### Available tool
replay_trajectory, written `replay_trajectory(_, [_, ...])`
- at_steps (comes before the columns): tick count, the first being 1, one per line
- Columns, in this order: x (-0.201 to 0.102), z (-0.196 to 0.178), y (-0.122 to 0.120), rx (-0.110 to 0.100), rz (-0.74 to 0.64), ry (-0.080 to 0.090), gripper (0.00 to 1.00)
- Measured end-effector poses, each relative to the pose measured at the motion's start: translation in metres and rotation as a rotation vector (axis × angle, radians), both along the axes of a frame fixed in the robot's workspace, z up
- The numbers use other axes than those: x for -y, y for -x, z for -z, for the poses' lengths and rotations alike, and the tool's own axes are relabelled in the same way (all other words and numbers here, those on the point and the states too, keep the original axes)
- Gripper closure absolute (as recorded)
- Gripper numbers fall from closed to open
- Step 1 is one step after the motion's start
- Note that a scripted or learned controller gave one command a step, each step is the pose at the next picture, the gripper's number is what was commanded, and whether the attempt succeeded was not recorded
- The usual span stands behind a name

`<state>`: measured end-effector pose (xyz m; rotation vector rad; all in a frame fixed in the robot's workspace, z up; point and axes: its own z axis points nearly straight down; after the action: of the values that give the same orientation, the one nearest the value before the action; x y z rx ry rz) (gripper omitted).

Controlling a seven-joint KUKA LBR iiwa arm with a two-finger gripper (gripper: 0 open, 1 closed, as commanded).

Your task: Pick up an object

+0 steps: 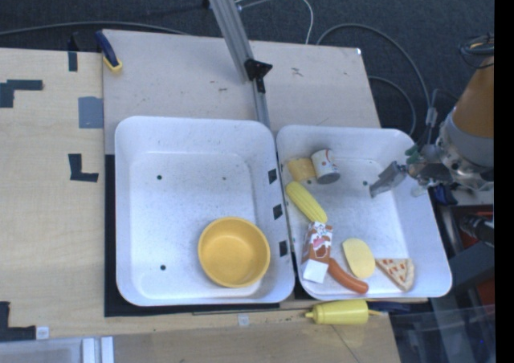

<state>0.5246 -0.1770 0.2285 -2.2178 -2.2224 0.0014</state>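
As the claw (387, 180) hovers over the right bin (418, 217) (grip state unclear) | best bet: descend squarely on the corn (306, 201), fingers straddling.

Even, bright overhead light, soft shadows inside the white bins (128, 193), slightly blurry, low-resolution picture

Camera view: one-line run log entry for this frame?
phase: approach | gripper: over right bin, nothing seen held | right bin: corn, can, pizza slice | left bin: yellow bowl
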Motion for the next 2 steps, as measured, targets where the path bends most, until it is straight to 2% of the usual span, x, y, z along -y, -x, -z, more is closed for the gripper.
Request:
replay_trajectory(1, [0.0, 0.0, 0.0, 0.0, 0.0, 0.0, 0.0])
replay_trajectory(2, [-0.003, 0.049, -0.008, -0.004, 0.0, 0.0, 0.0])
